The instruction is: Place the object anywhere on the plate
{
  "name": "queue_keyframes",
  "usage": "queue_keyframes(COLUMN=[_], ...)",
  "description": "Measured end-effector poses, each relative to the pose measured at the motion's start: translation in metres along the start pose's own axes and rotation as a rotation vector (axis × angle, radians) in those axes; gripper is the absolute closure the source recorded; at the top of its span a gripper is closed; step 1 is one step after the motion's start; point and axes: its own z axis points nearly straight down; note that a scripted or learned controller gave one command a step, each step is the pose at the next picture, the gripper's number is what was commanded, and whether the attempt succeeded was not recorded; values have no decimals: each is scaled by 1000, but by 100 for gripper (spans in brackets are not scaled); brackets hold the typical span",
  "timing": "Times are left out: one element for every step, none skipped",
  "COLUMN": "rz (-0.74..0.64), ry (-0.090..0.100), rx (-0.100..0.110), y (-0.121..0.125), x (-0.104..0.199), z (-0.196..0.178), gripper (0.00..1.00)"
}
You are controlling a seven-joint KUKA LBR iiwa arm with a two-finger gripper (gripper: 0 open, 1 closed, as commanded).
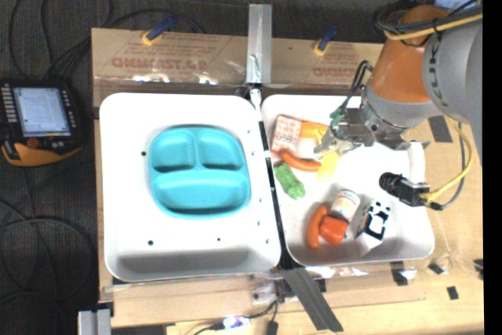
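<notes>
Toys lie in the right bin point(423, 243), and the blue plate point(200, 170) sits in the left bin point(125, 247). The plate is well apart from the tool point(333, 139), off to the left in the camera view, past the wall between the two bins.

The tool hangs low over the top part of the right bin. It is right over a small heap of toys: a pink box point(285, 133), an orange carrot point(300, 162) and something yellow point(328, 162). The carrot lies just below and to the left of the tool. Its long side runs from upper left to lower right. The yellow thing is just under the tool tip, maybe touching it, but that is hard to see.

Which toy the tool goes for is a guess. The yellow thing or the carrot seems most likely, since they are closest. The tool is too small and dark here to tell if it is wide or narrow, or if it holds something.

A green toy point(289, 181) lies near the wall, a bit lower. A small bottle point(343, 206) and an orange-red toy point(328, 229) lie farther down, well apart from the tool.

For the plate, the move has to go left, up over the wall, then down on the blue part.
</notes>
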Motion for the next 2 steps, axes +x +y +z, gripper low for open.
queue_keyframes(rz=[-100,-279], ry=[0,-1], rx=[2,1], y=[-49,-24], x=[72,130], z=[13,12], gripper=[100,100])
